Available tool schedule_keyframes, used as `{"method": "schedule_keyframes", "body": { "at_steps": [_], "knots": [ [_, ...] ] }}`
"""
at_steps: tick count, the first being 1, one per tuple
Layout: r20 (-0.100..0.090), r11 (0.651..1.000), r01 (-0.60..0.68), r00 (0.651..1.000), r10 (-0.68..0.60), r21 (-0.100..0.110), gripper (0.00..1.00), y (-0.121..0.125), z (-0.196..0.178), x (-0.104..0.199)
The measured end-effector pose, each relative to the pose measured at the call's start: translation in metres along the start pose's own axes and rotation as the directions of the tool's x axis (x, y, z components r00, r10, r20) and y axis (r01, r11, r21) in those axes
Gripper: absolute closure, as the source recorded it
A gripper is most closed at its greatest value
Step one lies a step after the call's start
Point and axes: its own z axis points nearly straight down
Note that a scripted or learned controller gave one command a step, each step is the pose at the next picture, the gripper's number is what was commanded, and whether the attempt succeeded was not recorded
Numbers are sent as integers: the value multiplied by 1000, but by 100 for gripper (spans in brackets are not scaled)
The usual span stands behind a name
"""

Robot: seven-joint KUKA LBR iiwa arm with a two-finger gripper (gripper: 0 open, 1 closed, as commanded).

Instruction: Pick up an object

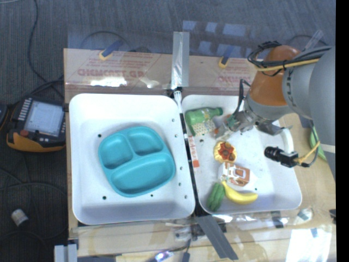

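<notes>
Camera view: the one slanted look down on the surface, two white bins side by side.
Left bin [82, 113]: holds a teal divided plate [137, 160] lying flat in its middle — apart from the pickable clutter, likely a place to set things down.
Right bin [289, 192]: carries the loose objects, all gathered along its left half.
Green bottle [203, 115]: lies on its side at the bin's far-left corner, cap pointing right toward the arm.
Small packet [225, 152]: red and yellow, flat near the bin's middle, just left of centre.
White wrapper [235, 173]: just nearer the front edge than the packet, touching or nearly touching the banana.
Banana [240, 194]: lies along the front edge, curved, beside a green vegetable [216, 196] at the front-left corner.
Arm [272, 86]: reaches in over the bin's far-right edge, orange band above the wrist, bent down toward the bottle's cap end.
Gripper [235, 122]: low inside the bin, just right of the bottle — the state of the fingers cannot be told from this angle.
Task's thing: by my judgement the bottle is nearest and the likely target; nothing is visibly lifted yet.
Black part [279, 155]: hangs off the arm on a cable above the bin's right side.
</notes>
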Motion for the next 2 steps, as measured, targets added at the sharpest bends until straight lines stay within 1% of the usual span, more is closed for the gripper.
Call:
{"method": "schedule_keyframes", "body": {
  "at_steps": [1, 2],
  "knots": [
    [0, 1000, 0, 1000, 0, 0, 0, 0, 0, 0],
    [4, 996, -89, 996, 89, -4, 0, -50, 8, 6]
  ]
}}
